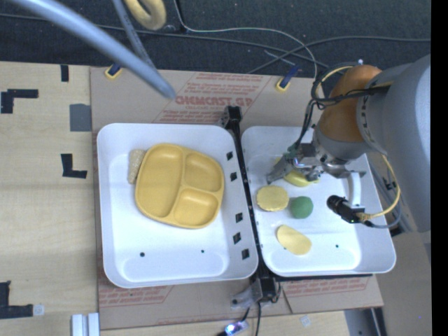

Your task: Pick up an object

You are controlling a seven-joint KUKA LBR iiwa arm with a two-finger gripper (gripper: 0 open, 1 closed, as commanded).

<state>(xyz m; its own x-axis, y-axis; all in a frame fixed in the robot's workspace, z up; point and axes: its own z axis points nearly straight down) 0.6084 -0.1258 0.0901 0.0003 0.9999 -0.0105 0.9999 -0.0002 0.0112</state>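
Note:
My gripper [297,171] hangs low over the upper middle of the right bin [371,250], just above a small yellow piece [297,180] that peeks out beneath it. A round pale yellow disc [272,199] lies to its lower left, with a green ball [302,206] beside that. A yellow oval piece [293,239] rests nearer the bin's front. The grey arm with its orange band [346,110] comes in from the right and covers the gripper's top.
The left bin [115,208] holds a yellow divided plate [179,185] with a tan sponge-like piece [135,165] tucked under its left edge. A black divider strip [241,194] runs between the bins. Cables trail over the right bin's far side.

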